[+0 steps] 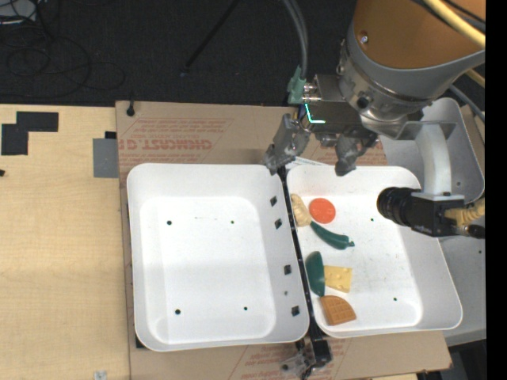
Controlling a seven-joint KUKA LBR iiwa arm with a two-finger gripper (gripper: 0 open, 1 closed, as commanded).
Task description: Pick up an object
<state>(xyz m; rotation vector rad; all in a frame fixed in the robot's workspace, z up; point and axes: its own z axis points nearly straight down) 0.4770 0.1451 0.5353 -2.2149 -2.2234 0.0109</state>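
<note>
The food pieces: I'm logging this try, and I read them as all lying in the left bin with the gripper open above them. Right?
Not quite. In the camera view the food pieces lie in the right bin, not the left; the gripper hangs open above them.

A wide orange band was seen above the rounded grey metal arm [412, 62]; dark two-finger gripper [315, 158] was fitted below.

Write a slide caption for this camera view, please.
Open gripper hovering above the right bin, which holds an orange disc and other small toy food pieces.
</note>
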